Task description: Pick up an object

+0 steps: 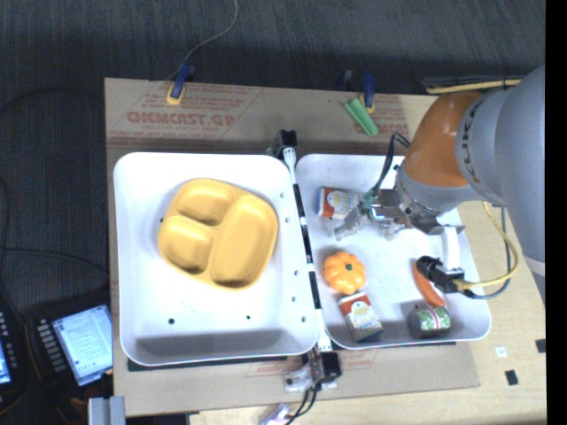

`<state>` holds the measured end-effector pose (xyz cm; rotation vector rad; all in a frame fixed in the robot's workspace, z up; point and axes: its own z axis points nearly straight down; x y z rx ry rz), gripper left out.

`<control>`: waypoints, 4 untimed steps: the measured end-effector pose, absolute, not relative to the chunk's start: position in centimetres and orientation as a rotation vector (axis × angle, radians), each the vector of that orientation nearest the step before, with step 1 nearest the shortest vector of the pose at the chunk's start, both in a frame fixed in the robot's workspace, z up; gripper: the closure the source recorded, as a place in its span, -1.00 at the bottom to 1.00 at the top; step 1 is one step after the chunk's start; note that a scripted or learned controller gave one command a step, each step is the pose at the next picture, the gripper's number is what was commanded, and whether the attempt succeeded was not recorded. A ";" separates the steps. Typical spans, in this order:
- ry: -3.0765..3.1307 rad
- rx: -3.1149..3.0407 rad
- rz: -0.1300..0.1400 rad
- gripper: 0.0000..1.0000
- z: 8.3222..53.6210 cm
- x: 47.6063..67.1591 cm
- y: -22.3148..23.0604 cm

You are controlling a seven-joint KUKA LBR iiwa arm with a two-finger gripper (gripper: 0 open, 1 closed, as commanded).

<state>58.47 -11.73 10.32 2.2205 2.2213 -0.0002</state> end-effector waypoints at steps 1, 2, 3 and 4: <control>2.214 2.216 0.008 -1.00 8.9 49.2 -10.4; 2.212 2.216 0.009 1.00 9.9 49.3 -10.5; 2.223 2.219 0.002 1.00 18.5 50.4 -3.6; 2.224 2.220 -0.001 1.00 18.4 49.5 2.1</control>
